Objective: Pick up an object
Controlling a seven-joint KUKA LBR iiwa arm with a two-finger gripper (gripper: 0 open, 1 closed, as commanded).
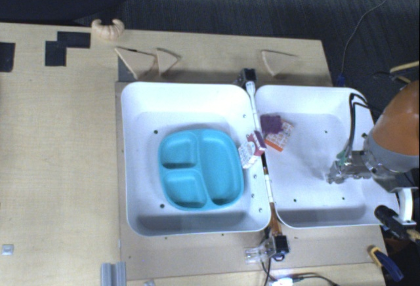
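So there are two shallow white bins side by side on a pale wooden bench (59,166). The left bin (141,147) has one turquoise plate (199,168) lying flat in it, smooth plastic by the look of it, rounded corners, split into three compartments. It takes up most of that bin's floor.

The right bin (315,209) has a small purple packet (271,124) near its top left corner, with an orange-and-white packet (279,140) touching it just below and to the right. A third little wrapper, white and reddish (250,147), sits right on the divide between the two bins, draped over the rims, so it's kind of half in each. All three look like thin crinkly wrappers, too small to read any print.

The arm comes in from the right; one gripper (340,172), metal-looking, is down over the right side of the right bin, well apart from the packets. Nothing is visible between its fingers, and honestly I can't tell if they're apart or together, it's too blurry.

Behind the bins there are three tan wedge-shaped brackets (143,58) on the bench, plus a small tan knob thing (107,29) at the back left. A thin black cable (367,16) trails across the dark floor top right.
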